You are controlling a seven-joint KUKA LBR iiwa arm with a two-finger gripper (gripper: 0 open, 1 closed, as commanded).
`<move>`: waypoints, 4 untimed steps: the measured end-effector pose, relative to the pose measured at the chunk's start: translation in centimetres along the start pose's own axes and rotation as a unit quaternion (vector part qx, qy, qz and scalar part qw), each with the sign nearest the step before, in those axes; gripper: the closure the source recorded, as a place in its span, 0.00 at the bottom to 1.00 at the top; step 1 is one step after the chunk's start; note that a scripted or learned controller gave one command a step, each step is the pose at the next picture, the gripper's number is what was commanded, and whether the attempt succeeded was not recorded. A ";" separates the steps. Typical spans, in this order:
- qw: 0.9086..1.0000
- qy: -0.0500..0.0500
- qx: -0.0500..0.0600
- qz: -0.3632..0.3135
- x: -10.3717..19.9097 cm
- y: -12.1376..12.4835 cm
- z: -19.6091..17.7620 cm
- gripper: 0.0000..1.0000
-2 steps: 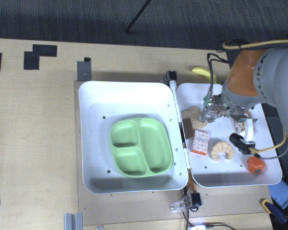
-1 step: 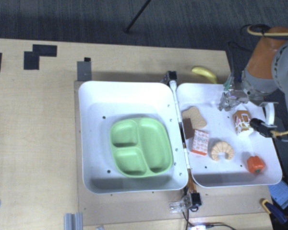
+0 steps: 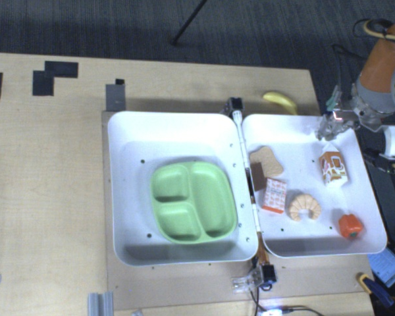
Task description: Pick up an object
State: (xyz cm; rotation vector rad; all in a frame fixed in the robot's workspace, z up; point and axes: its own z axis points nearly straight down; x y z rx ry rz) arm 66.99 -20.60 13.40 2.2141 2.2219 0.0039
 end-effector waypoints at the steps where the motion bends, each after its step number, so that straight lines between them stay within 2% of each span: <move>1: 1.000 0.000 0.000 -0.001 0.1 0.0 0.0 0.00; 2: 1.000 0.000 -0.001 -0.001 2.5 -5.3 3.2 0.00; 3: 1.000 0.001 0.001 -0.001 8.8 -7.0 4.8 0.00; 4: 1.000 0.001 -0.002 -0.002 8.8 -6.8 3.6 1.00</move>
